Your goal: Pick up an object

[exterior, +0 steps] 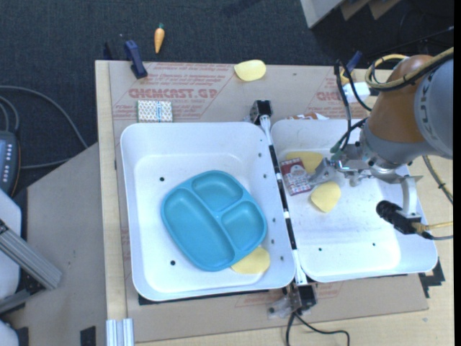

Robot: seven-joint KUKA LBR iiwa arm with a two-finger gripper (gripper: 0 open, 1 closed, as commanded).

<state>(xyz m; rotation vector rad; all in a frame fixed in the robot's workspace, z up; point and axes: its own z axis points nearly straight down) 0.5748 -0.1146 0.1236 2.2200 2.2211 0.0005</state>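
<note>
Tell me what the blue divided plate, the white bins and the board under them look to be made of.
Blue divided plate: likely moulded plastic, with its smooth uniform colour and soft sheen. White bins: probably thin formed plastic, glossy, with rounded corners and rims. Board: looks like matte brown cardboard or fibreboard with red printed lettering; which one is unclear.
</note>
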